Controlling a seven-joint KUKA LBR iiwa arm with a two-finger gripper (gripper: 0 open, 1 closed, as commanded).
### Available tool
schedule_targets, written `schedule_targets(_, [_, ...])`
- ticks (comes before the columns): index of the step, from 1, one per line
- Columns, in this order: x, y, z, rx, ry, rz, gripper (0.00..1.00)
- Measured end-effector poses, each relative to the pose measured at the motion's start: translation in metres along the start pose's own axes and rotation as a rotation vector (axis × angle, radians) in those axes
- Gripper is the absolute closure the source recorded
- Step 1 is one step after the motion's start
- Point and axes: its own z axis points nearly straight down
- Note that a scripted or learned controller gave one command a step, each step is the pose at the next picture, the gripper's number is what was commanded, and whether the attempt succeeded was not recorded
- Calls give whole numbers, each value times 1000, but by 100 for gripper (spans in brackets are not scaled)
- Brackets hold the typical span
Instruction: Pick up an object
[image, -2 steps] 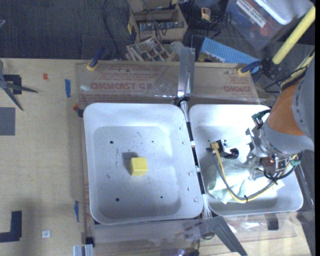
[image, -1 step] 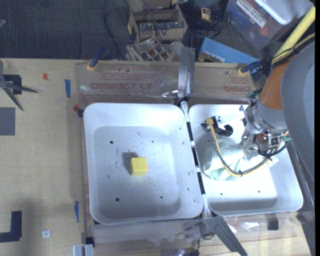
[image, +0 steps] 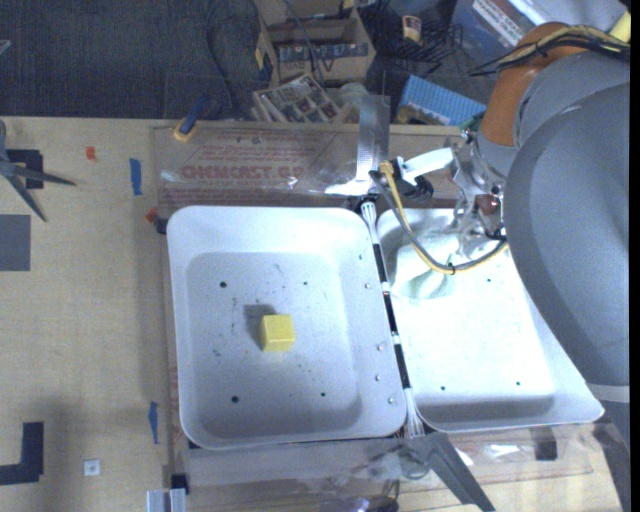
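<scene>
My gripper (image: 468, 225) hangs over the far end of the right bin (image: 480, 380), up at about one o'clock in the view, and whether it is released or clenched I cannot tell, since the wrist hardware and my own bulk hide it. A yellow cable (image: 415, 235) loops down from the wrist and across the bin's far left corner. Just under that loop, on the bin floor, lies a pale greenish thing (image: 425, 283) whose shape is too washed out to name. My grey arm (image: 580, 220) fills the three o'clock side, with the orange band (image: 515, 95) showing near the top.

At nine o'clock from my gripper, across the shared rims, sits the left bin (image: 200, 240). The yellow block (image: 278, 333) rests on that bin's floor near its middle, alone and well apart from my gripper. Both bins stand on the wooden bench (image: 80, 300), with blue tape marks (image: 135, 177) along its left part.
</scene>
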Motion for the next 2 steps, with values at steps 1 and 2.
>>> schedule_targets(1, [0,0,-1,0,1,1,0])
schedule_targets(2, [-8,43,85,0,-4,-229,0])
